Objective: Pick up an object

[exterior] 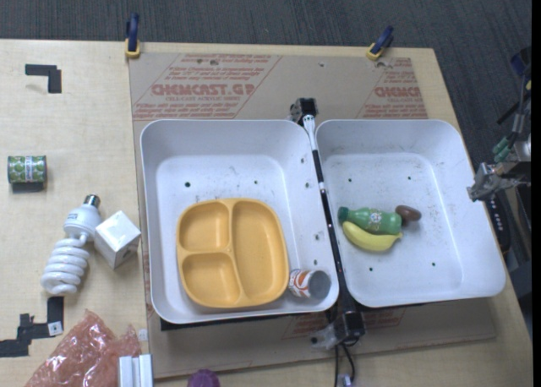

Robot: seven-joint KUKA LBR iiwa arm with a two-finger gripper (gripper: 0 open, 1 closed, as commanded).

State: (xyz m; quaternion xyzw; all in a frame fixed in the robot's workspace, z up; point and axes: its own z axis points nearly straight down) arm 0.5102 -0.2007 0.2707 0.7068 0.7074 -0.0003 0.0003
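Red print on the brown board [279, 81] under the bins: "CHEMCAST G P" reads at its left part, with a cut-off "CHEMCAS" repeat near its right corner. Smaller red lines beneath both are too small to read. No other text legible.

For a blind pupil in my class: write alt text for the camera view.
Two white bins sit side by side: the left bin holds a yellow divided plate and a small can, the right bin a banana touching a green bottle.

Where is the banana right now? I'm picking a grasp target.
In the camera view, the banana lies in the right bin, left of its centre, touching the green bottle just behind it.
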